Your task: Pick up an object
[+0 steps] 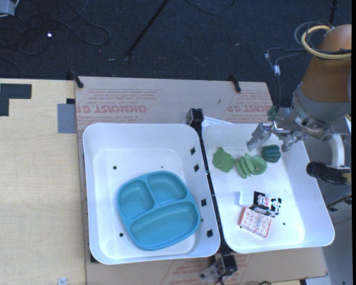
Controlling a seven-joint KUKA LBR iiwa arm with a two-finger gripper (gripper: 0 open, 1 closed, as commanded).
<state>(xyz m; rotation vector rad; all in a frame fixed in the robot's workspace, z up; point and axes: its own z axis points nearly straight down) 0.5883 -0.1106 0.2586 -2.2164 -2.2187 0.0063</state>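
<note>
My gripper (273,139) hangs over the far part of the right bin (311,218), open, with its fingers spread left and right. Just below and between the fingertips lies a small dark green object (271,154) on the bin floor; the fingers do not close on it. To its left lie a striped light green piece (251,165) and a leaf-shaped green piece (223,160). Nearer the front sit a black-and-white packet (266,202) and a red-and-white patterned packet (254,222).
The left bin (101,159) holds a blue divided plate (159,209). A black divider with clips (203,177) runs between the bins. The arm's orange band and grey wrist (326,82) rise at the right, with a black fixture (326,172) beside the bin.
</note>
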